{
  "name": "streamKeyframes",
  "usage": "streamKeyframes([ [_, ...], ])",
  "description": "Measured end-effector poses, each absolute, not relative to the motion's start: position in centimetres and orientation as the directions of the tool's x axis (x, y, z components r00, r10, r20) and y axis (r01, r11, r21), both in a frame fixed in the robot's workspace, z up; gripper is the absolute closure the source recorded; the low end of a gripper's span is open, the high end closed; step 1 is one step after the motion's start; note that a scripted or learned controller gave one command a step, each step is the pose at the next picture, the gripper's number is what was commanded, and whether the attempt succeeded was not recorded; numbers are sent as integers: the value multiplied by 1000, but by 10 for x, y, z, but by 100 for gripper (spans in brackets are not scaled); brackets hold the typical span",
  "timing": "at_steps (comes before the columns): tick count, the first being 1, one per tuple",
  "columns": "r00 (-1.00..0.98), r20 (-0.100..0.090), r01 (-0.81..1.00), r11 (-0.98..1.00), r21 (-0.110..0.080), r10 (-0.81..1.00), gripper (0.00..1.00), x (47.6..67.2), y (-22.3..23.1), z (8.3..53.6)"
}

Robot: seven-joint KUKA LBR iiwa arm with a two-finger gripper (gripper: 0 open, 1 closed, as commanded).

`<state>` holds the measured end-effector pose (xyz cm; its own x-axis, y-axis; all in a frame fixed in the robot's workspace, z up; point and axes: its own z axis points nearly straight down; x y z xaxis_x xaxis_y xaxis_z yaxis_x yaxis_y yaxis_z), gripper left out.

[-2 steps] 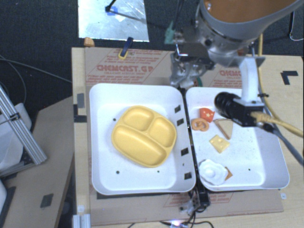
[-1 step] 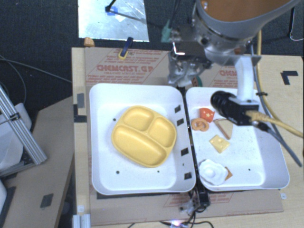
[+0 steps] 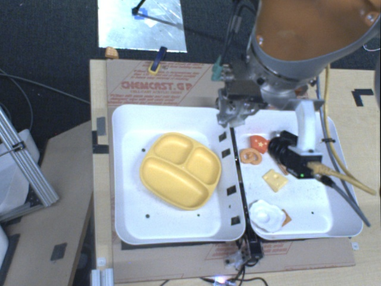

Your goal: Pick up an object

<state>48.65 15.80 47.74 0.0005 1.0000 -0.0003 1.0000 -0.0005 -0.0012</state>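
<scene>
bench: brown, printed board | on it: left white bin | right white bin

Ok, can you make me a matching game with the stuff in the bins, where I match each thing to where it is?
Things:
1. yellow divided plate
2. cheese slice
3. fried egg
4. pretzel

Places:
A. near the front edge of the right bin
B. in the middle of the left bin
C. close to the divider, just below the red piece
D. in the middle of the right bin, below the black tool

Pairs: 1-B, 2-D, 3-A, 4-C
</scene>
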Motion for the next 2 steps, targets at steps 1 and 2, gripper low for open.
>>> streamKeyframes([
  [1, -3, 2, 1000, 3, 5, 1000, 100, 487, 159, 491],
  [2, -5, 3, 1000, 5, 7, 1000, 100, 488, 159, 502],
])
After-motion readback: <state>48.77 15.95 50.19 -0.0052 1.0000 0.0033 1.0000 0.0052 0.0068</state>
